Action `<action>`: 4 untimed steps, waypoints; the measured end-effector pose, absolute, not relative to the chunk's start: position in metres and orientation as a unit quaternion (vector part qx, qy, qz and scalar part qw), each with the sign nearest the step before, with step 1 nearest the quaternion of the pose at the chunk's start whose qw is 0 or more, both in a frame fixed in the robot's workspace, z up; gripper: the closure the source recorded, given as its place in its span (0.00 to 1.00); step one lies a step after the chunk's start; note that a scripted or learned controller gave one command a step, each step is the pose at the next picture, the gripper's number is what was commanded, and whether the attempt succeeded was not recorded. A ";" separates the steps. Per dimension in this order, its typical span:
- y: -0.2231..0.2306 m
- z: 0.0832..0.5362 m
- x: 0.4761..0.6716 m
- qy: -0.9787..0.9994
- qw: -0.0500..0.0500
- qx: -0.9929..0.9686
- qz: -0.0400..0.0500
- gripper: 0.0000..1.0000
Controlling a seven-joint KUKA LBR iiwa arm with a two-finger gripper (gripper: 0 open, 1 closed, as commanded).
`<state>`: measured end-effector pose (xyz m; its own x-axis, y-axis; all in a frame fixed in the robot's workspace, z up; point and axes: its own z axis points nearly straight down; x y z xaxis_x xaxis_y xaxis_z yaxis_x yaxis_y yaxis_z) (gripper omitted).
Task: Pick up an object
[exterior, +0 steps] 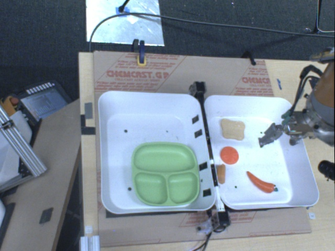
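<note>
Pincer (pixel 268 135) hovering over the right bin (pixel 298 192), tips slightly spread, pinching nothing. Nearby in that bin: beige bread slice (pixel 232 129), round red-orange piece (pixel 229 155), orange-red chili (pixel 260 182) and a small brown item (pixel 221 174) at the left wall; green divided plate (pixel 165 173) in the left bin (pixel 112 140). Grey arm (pixel 319 114) reaching in from the right, wrist angled leftward and down; "CHEMCAST GP" printed in red on the brown board (pixel 137 73) beneath.

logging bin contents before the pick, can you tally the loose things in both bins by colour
Green: 1, the divided plate in the left bin
Tan: 1, the bread-like piece in the right bin
Orange-red: 2, the round piece and the long pepper-like piece
Brown: 1, the small piece by the right bin's left wall
Total: 5
</note>
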<state>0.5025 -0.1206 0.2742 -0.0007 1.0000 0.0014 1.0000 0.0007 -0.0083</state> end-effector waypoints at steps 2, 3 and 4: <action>-0.118 0.238 0.504 -0.708 0.000 -0.707 0.000 0.00; -0.120 0.176 0.508 -0.708 0.001 -0.707 0.001 0.00; -0.121 0.128 0.517 -0.707 0.001 -0.707 0.000 0.00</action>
<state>0.5168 -0.1215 0.1285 -0.0009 1.0000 0.0010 1.0000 0.0009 -0.0020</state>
